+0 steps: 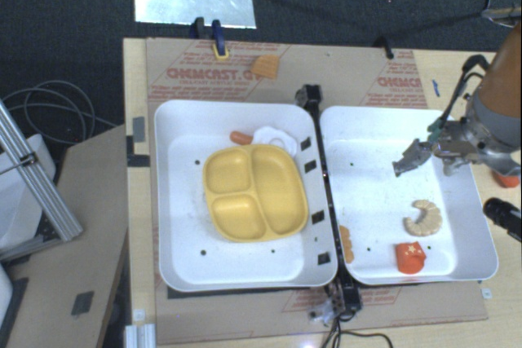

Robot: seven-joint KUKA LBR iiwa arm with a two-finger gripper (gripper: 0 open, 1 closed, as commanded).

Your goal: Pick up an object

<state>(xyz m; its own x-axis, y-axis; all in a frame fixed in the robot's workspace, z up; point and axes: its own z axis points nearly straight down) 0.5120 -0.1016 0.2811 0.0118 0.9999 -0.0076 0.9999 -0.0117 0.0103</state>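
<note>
My gripper [429, 162] hangs over the right bin [367, 175], near its right side. It is open, with nothing between the fingers. Just below it a pale croissant-shaped piece [423, 218] lies on the bin floor. A red piece [411, 257] sits nearer the front edge. A small tan piece [345, 243] rests against the right bin's left wall. In the left bin [175, 175] a yellow divided plate [254, 193] lies in the middle. A white piece [275, 138] and a small orange sausage [241, 138] lie behind the plate.
A tan piece [265, 65] lies on the cardboard behind the bins, near a blue and yellow clamp [218, 39]. A black divider [320, 175] runs between the bins. A metal frame [33, 183] and cables [49, 114] stand to the left of the bench.
</note>
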